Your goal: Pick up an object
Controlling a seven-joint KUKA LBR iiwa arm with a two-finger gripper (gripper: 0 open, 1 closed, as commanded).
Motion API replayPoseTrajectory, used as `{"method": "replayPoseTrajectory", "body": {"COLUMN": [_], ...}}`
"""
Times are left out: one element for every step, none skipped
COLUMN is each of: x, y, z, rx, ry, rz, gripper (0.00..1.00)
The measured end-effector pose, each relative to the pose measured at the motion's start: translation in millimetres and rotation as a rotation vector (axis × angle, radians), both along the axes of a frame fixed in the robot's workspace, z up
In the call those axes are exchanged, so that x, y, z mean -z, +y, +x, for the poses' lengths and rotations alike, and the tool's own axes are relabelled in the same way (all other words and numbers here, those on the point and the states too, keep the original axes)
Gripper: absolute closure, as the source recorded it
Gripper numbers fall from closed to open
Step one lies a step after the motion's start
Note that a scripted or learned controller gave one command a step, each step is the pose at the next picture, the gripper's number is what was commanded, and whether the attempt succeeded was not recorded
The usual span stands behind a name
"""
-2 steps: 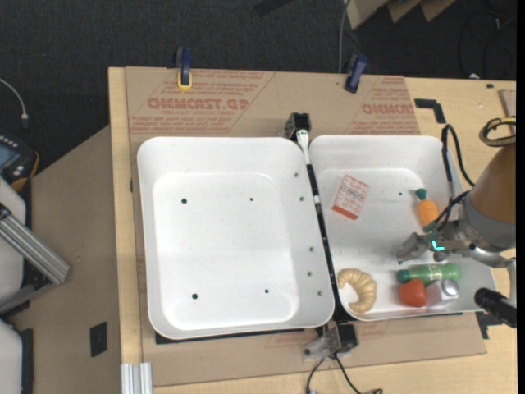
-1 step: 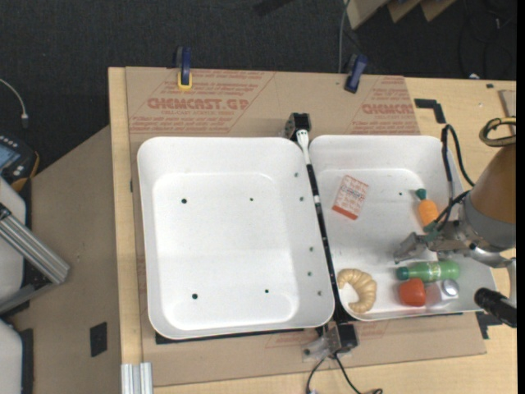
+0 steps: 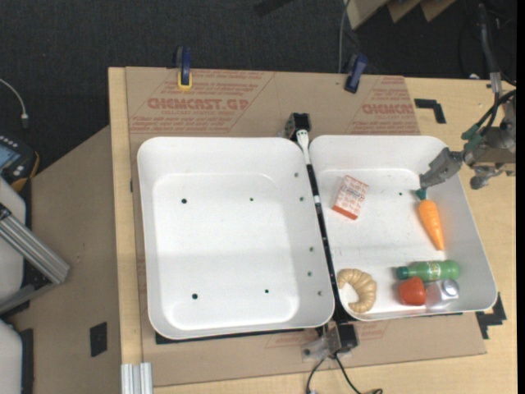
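Cardboard-topped worktop (image 3: pixel 246 97), dark carpet behind. Tool (image 3: pixel 435 171) low over right bin's (image 3: pixel 484 261) far edge beside carrot (image 3: pixel 431 222); finger state unclear.

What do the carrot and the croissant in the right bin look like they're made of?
Carrot: probably smooth moulded plastic, judging by its even orange colour and green stub. Croissant: likely plastic or foam with a matte finish; its tan ridges show no shine, so I can't tell which.

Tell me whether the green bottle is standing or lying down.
Lying down. The green bottle rests on its side on the floor of the right bin, long axis running left-right, beside the red object.
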State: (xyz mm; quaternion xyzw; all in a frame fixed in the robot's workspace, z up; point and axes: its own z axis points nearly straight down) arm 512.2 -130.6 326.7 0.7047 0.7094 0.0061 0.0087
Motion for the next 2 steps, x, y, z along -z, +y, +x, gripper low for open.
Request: {"method": "replayPoseTrajectory", "body": {"x": [-7,99], "y": [-40,-96], "z": [17,41], "rx": [0.009,0.011], "ry": [0.015,0.031], "rz": [-0.001,0.004], "gripper": [0.0,0.0]}}
